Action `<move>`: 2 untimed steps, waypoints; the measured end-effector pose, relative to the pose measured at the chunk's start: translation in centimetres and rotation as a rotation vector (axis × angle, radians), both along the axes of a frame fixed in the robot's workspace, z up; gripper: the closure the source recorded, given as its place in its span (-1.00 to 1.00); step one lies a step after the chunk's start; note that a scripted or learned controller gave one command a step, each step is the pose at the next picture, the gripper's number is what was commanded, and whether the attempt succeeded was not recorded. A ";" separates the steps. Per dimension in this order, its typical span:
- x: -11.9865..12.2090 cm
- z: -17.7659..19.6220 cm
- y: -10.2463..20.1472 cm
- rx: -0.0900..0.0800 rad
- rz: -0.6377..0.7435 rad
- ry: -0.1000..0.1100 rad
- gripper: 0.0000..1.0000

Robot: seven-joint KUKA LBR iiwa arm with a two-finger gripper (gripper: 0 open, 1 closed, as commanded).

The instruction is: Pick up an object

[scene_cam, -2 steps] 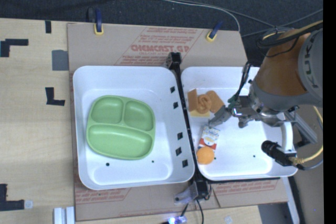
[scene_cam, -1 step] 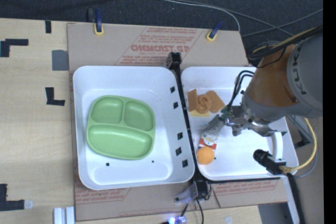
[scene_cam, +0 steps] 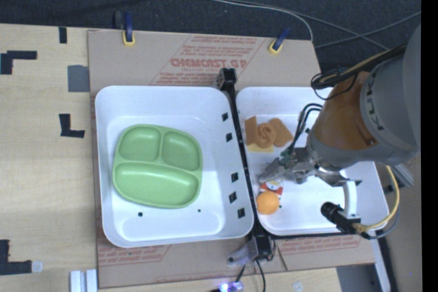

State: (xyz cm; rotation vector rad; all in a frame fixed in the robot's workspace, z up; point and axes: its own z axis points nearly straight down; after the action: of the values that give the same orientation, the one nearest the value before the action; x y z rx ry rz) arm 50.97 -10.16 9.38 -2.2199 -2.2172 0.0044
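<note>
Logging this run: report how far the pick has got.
Done: the arm has reached into the right bin, its pincer low near the orange ball. In hand: nothing visibly gripped. Left: grasp and lift; the ball and the tan pastry lie on the bin floor.

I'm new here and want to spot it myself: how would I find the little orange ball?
Look in the right white bin, the one the arm reaches into. Near its left wall, toward the front, sits the orange ball. It is round and bright, unlike the tan, lumpy piece farther back.
</note>
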 end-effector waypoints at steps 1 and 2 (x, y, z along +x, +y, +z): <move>0.0 -0.9 0.1 0.000 0.002 -0.004 -1.00; 0.0 0.2 0.0 -0.002 0.002 -0.005 1.00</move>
State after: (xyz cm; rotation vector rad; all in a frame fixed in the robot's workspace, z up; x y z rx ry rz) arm 51.01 -10.14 9.54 -2.2212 -2.2232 0.0012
